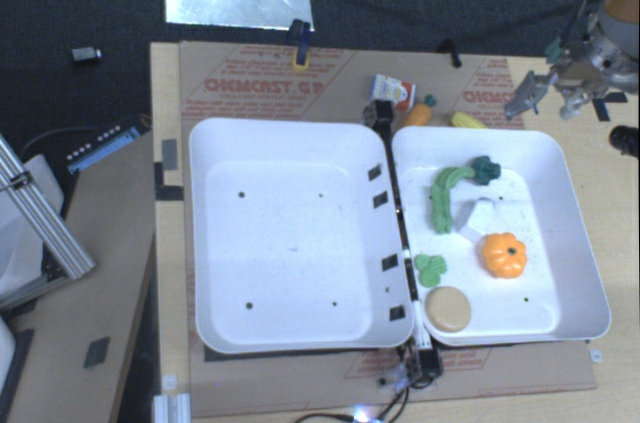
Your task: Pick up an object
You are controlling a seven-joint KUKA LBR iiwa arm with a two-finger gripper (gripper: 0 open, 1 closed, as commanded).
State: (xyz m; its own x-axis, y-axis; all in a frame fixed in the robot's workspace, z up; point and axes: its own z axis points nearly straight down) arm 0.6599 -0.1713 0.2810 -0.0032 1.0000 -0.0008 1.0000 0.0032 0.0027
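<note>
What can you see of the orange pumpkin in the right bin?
The pumpkin is small, orange and ribbed, with a short green stem on top, and looks like glossy plastic. It sits upright on the floor of the right bin, toward the outer side. A pale whitish object lies just above it, nearly touching. The gripper is above the bin's far corner, well away.

The left bin (290, 231) was left as open floor, while the right bin (570, 211) was crowded by a green stalk (445, 196), an orange pumpkin (504, 254), a small green piece (432, 268) and a tan disc (448, 308), with bare floor kept along its far right side.
</note>
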